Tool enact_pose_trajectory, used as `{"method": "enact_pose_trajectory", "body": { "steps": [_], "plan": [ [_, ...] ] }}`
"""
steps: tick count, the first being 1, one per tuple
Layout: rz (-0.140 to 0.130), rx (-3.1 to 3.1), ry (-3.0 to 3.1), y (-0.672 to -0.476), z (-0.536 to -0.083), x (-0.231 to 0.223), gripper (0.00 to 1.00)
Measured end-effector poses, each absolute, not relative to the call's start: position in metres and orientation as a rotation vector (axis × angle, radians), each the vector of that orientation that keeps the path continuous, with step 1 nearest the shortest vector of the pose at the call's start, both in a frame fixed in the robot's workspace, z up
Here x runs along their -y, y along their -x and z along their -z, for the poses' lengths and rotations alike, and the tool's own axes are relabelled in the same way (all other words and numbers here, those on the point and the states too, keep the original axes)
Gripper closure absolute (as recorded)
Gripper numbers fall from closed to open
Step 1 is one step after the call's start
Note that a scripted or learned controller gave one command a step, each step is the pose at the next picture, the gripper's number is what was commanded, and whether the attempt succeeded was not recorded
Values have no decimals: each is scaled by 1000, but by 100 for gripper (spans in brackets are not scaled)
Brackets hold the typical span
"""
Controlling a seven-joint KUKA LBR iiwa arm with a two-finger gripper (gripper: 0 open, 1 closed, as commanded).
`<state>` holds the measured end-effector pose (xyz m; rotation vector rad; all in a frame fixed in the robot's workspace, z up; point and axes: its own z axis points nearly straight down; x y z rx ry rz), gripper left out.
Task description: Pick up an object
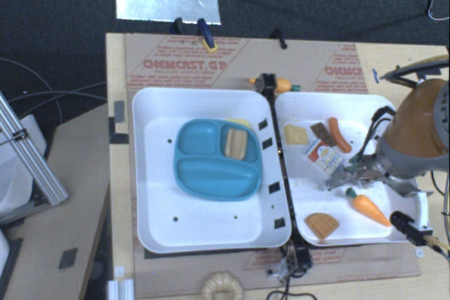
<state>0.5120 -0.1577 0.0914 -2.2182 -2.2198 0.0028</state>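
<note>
Red "CHEMCAST GP" print on board (184,65)

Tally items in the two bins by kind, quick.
Plates: 1, blue divided plate
Toy food: 6, bread on plate, cracker, brown piece, sausage, carrot, waffle
Cards/packets: 1, small packet
Total: 8

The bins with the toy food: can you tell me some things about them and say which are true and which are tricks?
1. The blue plate sits in the left bin. True.
2. The carrot lies on the blue plate. False: it lies in the right bin.
3. The waffle is in the right bin. True.
4. The sausage is green. False: it is orange-red.
5. The gripper is over the left bin. False: it is over the right bin.
</note>
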Motion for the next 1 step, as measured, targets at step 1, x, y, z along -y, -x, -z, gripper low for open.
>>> {"method": "enact_pose_trajectory", "body": {
  "steps": [1],
  "plan": [
    [0,2222,2220,-512,-84,157,0]
  ]
}}
